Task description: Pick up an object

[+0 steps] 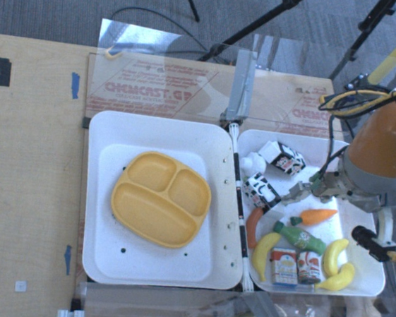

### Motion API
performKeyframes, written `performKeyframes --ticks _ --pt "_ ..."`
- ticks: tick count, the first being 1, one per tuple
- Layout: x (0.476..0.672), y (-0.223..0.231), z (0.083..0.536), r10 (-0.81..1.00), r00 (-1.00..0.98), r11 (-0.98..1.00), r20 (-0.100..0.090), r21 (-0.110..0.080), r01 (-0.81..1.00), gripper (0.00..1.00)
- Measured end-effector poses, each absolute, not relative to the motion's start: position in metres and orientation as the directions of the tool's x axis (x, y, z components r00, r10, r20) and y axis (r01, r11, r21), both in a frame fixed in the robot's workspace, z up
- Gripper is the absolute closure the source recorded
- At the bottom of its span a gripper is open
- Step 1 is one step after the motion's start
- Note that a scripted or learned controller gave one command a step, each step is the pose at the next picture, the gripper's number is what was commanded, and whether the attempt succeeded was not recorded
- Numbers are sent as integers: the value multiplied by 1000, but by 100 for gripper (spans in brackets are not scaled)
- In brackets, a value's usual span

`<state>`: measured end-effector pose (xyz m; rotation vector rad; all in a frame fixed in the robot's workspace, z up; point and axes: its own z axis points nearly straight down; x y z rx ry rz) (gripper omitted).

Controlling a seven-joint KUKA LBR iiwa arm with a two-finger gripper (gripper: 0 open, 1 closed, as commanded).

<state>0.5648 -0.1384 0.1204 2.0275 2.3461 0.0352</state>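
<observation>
I hang my gripper (306, 191) low over the right bin (372, 286), because all the pickable things are heaped there, well apart from the yellow divided plate (161, 198) in the left bin (108, 137). I cannot tell how far it is open, and nothing shows between its tips. Just beside it lie a black-and-white carton (262, 189) and a carrot (318, 216); nearer the front are a green bottle (301, 236), 2 bananas (265, 251) and a small box (285, 266), its print too small to read. On the clear sheet (159, 89) behind the plate I read "CHEMCAST".
</observation>
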Motion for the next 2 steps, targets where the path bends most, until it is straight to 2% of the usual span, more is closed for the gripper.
performKeyframes --ticks 1,2 --pt "549 -127 108 971 -239 240 -28 54 969 0" --pt "486 -113 90 954 -298 299 -11 21 954 0"
